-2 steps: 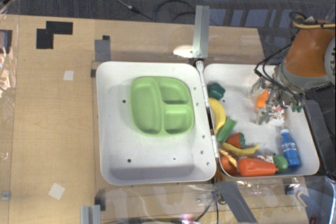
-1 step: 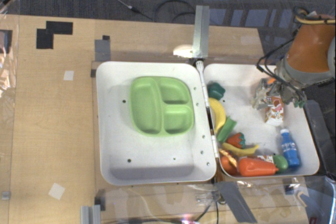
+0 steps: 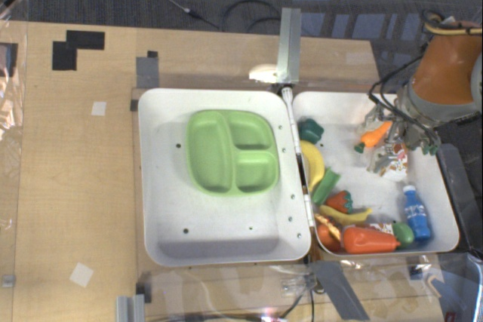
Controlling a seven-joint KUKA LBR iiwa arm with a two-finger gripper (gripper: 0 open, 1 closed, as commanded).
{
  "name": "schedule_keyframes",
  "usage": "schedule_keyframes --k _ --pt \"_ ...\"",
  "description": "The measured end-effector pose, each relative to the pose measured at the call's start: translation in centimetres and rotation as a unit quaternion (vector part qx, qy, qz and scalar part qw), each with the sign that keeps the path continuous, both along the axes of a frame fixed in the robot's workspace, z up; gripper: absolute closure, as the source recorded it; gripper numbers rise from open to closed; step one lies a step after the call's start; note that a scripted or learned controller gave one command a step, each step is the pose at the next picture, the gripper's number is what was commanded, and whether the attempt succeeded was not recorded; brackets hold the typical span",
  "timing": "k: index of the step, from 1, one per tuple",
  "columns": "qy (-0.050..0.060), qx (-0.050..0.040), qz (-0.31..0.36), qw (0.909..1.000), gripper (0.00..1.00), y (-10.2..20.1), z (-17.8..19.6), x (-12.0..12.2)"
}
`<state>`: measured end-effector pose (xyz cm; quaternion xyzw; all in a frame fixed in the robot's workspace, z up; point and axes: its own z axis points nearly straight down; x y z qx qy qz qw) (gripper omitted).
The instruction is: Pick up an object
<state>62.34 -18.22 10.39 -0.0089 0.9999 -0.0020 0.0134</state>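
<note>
Camera view: the gripper point(image 3: 389, 149) hung over the right bin point(image 3: 445, 196), its metal tips near a small orange toy point(image 3: 373, 136); whether the claw was open or gripping anything could not be told. Smooth plastic toys, among them a curved yellow banana point(image 3: 313, 162) and a blue bottle point(image 3: 415, 213), lay below. A glossy green divided tray point(image 3: 230, 151) sat in the left bin point(image 3: 162, 185).

The robot arm point(image 3: 450, 72) has a big round orange band, smooth and a bit shiny, with a pale cream rim on top. Below the band sits a grey ring. Thin black cables point(image 3: 389, 83) loop out from the side of the wrist. The gripper point(image 3: 389, 154) at the end is small, made of silver-grey metal parts with dark bits in between.
</note>
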Motion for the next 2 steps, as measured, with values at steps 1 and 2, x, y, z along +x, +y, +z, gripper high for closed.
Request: schedule_keyframes --k 1,2 --pt "0.007 0.0002 0.082 0.9966 0.0 3.3 -1.6 2.7" --pt "0.007 -0.0038 0.228 0.9735 0.0 -1.1 -1.4 1.7"
